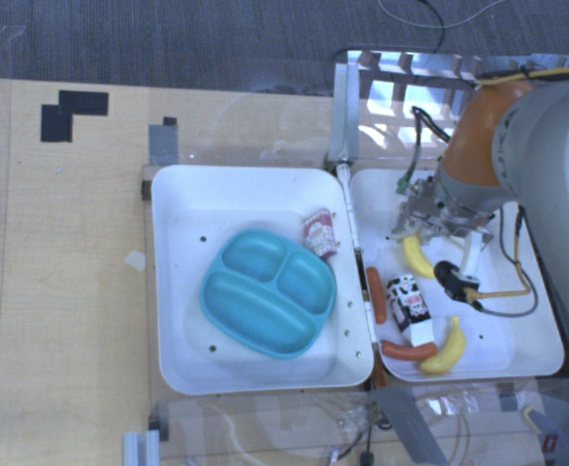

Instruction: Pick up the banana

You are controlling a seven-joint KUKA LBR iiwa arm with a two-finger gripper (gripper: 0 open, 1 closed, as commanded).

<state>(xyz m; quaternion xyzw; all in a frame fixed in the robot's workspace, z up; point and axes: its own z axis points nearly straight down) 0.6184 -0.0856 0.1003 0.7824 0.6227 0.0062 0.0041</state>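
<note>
Yellow bananas (417, 256) and (447, 348), blue plate (268, 292), white bins (178, 260), red sausages (376, 294), orange-banded grey arm (518, 134).

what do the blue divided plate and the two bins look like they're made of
Blue divided plate: probably molded plastic, with a smooth matte, even colour and rounded compartment ridges. Left bin and right bin: likely thin formed plastic, glossy white, with soft rounded corners and faint sheen; painted metal can't be ruled out.

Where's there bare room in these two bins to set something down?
Left bin: bare floor left of and above the blue plate. Right bin: crowded with two bananas, two sausages, a carton, and the end effector.
</note>
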